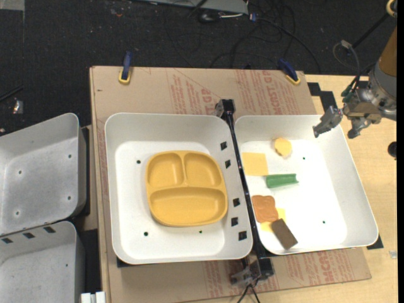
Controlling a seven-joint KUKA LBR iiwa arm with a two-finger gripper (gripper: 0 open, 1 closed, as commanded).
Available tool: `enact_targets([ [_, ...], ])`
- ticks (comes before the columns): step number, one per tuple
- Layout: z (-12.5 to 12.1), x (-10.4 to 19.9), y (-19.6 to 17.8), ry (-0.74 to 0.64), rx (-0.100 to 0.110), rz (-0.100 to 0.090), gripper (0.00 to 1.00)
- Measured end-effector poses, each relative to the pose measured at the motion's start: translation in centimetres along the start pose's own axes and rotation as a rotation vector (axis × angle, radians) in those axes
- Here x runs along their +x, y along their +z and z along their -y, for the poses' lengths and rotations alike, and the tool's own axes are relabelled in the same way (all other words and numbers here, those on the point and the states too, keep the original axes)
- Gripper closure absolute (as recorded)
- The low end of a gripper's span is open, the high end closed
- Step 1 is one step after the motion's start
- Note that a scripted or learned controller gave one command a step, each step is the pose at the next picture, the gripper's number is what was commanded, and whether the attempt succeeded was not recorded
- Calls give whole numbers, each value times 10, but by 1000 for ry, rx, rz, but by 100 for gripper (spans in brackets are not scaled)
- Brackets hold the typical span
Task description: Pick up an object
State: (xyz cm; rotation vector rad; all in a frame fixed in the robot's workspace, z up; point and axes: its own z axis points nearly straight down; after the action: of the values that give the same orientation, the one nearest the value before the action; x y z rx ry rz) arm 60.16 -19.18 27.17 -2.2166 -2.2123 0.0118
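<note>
While the gripper (341, 122) hovers at two o'clock over the right bin (353, 188), fingers parted and holding nothing, a yellow round piece (283, 147), yellow square (255, 164), green stick (281, 180), orange block (264, 207) and brown block (285, 234) lie at that bin's nine o'clock side.

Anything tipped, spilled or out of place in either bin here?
Nothing stands out. The yellow divided plate lies flat in the left bin. The small food pieces lie loosely along the right bin's left side, the brown bar overlapping a yellow piece.
</note>
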Motion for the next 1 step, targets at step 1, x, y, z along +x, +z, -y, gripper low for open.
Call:
enact_targets([
  [1, -2, 1, -8, -3, -12, 2, 0],
])
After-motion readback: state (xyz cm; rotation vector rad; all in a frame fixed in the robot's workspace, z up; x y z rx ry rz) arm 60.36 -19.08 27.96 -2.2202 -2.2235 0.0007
